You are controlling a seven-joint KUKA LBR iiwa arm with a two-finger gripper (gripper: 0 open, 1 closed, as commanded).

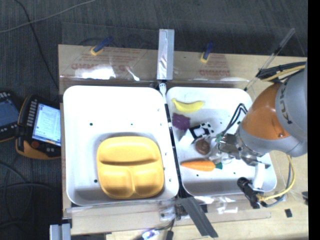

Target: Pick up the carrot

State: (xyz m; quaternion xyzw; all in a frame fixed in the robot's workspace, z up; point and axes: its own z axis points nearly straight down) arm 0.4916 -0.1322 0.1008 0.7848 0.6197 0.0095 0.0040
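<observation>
The carrot (198, 165) is lying on its side near the front of the right bin (235, 186), its orange body pointing left and its green end pointing right toward the arm (272, 121). The gripper (226, 146) is hovering just above and to the right of that green end, and I cannot tell whether the fingers are apart or together. A brown round thing (202, 145) is sitting just behind the carrot, with a purple piece (180, 121), a black-and-white toy (202, 131) and a banana (188, 104) further back. The left bin (87, 109) is holding a yellow moulded tray (130, 166). Both bins are resting on the worktop (65, 64).
</observation>
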